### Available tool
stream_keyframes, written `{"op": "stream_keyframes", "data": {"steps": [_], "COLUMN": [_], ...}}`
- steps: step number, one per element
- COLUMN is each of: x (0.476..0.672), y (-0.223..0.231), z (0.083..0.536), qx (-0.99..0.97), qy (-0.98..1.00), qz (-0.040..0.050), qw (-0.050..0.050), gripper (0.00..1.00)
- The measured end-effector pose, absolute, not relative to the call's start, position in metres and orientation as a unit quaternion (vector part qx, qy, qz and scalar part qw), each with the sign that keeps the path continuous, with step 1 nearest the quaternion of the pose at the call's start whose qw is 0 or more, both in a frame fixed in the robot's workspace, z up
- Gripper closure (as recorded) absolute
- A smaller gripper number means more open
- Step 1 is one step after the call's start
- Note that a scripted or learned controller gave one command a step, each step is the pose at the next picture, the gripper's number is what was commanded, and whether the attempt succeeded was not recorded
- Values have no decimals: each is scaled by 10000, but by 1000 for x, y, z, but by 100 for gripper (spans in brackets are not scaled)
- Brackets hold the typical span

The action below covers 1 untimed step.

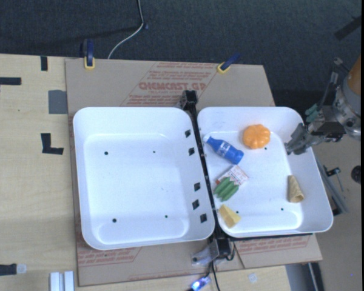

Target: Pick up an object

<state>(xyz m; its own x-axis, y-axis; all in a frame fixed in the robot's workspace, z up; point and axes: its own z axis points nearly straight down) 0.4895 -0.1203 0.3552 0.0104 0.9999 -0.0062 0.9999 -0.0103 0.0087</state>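
The right bin [309, 223] holds several small objects. A blue bottle [225, 150] lies near its left wall. An orange round fruit [256, 136] sits at the back middle. A green bundle [225, 190] lies beside a red-and-white packet [237, 176] near the centre. A yellow wedge [229, 215] rests at the front left, and a tan cone [295, 189] lies by the right wall. My gripper [296, 143] hangs over the right bin's right rim, right of the orange fruit and apart from it, and nothing shows in it.
The left bin [85, 180] stands against the right one, joined by a black-clipped divider [198, 162]. Both sit on a cardboard sheet [170, 86] clamped to the wooden bench. A cable [124, 41] runs off behind.
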Motion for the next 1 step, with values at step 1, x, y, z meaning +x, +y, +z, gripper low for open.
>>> {"op": "stream_keyframes", "data": {"steps": [1], "x": [485], "y": [-58], "z": [314], "qx": [7051], "qy": [7091], "qz": [-13], "qw": [-25], "gripper": [100]}}
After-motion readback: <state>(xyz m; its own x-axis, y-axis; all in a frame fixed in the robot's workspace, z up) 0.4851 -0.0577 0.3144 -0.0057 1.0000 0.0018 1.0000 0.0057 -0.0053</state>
